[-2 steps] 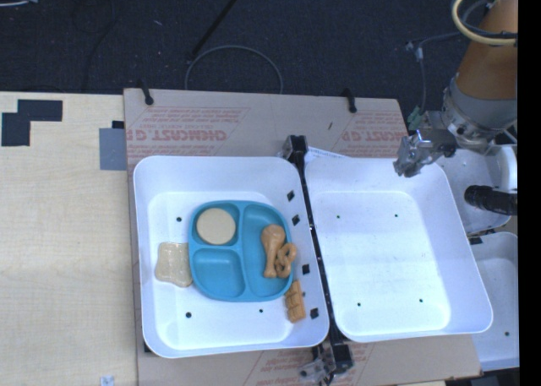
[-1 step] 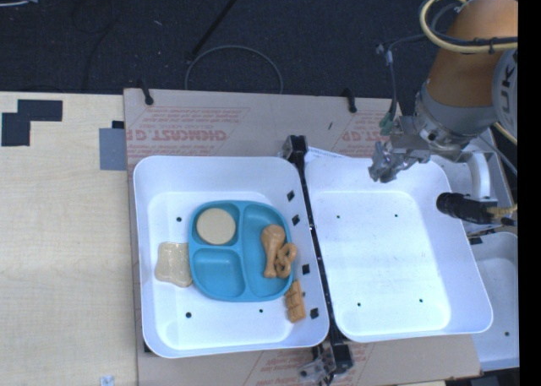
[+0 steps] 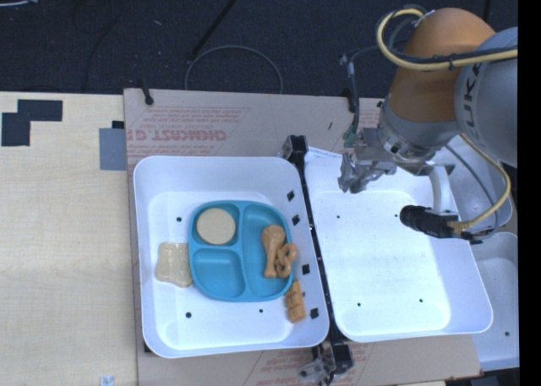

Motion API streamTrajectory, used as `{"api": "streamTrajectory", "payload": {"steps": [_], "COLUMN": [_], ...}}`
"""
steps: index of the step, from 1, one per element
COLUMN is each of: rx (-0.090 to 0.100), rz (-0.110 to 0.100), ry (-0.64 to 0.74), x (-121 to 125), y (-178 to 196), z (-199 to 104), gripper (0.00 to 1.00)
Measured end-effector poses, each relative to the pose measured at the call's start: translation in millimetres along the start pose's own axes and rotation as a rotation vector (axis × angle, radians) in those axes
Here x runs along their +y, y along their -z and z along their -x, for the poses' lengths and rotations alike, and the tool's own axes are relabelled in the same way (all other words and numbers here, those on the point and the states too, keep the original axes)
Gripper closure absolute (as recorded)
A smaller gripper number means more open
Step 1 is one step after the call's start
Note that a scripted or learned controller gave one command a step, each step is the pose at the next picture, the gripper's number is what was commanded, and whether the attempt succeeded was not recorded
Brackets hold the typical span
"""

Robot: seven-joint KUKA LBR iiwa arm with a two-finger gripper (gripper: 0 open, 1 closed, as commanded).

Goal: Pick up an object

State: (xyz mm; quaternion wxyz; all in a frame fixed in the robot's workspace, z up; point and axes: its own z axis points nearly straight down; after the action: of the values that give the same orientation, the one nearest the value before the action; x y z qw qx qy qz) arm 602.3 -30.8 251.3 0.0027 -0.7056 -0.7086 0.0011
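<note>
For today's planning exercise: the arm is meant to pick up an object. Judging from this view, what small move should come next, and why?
Probably a sideways move toward the left bin. The gripper hangs over the back edge of the right bin, while the blue tray, round biscuit and tan pieces all lie in the left one.

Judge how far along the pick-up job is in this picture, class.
Done: nothing looks picked up. The round biscuit and pretzel-like piece lie in the blue tray, and two more pieces rest beside it in the left bin. In hand: the claw hangs over the right bin's far edge, carrying nothing visible. Left: reach an object, grasp, lift.
</note>
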Motion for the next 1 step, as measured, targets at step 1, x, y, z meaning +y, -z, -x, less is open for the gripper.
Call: {"api": "streamTrajectory", "payload": {"steps": [1], "rx": [0.0], "rz": [0.001], "ry": [0.0], "x": [-1.2], "y": [1.4], "z": [-50.7], "gripper": [1.0]}}
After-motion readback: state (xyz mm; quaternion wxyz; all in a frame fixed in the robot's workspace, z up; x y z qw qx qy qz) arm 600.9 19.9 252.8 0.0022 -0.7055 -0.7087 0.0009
